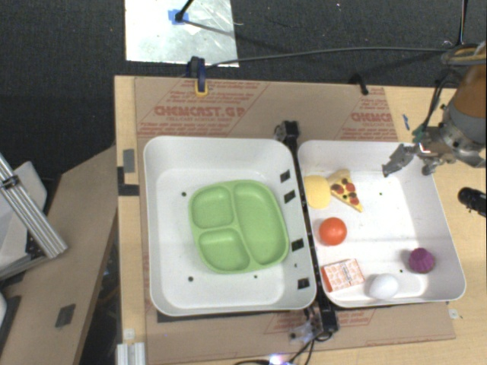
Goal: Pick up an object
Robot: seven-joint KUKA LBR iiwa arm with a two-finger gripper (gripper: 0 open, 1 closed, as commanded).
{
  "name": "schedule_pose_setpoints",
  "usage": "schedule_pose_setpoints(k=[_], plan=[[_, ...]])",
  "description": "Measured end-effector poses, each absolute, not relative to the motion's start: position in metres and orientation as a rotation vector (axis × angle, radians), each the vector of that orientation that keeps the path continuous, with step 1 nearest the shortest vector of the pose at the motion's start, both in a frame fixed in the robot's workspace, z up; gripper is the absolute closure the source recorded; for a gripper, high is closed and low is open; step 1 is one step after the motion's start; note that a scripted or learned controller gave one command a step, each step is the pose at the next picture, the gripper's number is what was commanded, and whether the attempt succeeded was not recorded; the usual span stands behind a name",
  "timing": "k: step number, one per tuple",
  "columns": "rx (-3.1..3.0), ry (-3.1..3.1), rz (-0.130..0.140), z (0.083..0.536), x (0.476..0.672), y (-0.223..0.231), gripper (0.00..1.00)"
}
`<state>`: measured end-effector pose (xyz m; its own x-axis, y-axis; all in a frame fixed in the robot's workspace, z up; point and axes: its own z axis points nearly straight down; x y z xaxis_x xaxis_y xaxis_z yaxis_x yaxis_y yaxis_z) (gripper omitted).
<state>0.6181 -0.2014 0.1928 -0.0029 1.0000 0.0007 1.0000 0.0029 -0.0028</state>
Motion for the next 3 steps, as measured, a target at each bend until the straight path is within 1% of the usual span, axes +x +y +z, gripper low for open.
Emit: schedule_pose_setpoints(k=[1,2,3], plan=[[-2.216,-2.223,0.002,0.131,0.618,-0.197,0.00],[-2.217,-2.224,0.001,0.082,0.618,-0.196,0.00],[-2.220,-2.230,-0.004,0.096,0.620,-0.197,1.00]])
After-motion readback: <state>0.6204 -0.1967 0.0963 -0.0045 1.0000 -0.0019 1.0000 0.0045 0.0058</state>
